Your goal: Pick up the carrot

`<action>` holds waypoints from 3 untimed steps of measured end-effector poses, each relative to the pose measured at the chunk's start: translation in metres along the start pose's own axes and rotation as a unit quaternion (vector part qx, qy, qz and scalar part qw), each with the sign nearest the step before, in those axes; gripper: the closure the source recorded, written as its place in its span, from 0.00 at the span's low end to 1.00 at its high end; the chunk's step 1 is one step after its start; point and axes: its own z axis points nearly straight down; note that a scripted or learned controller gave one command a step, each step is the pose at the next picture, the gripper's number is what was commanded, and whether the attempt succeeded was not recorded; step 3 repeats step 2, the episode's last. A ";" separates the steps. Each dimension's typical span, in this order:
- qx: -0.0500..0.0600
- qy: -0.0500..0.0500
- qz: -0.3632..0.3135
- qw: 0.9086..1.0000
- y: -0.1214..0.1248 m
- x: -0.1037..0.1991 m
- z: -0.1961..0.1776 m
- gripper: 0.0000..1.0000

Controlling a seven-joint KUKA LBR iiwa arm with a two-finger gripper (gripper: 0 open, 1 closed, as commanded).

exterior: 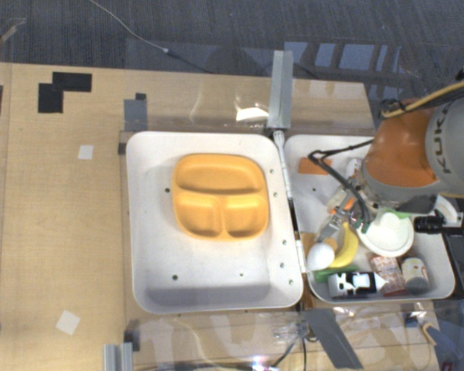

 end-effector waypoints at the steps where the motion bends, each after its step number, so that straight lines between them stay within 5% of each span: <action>1: 0.001 0.002 -0.045 0.999 0.023 -0.052 0.004 0.00; 2: 0.000 0.002 0.025 1.000 0.003 -0.041 0.003 0.00; 3: 0.000 0.002 0.025 1.000 0.003 -0.041 0.003 0.00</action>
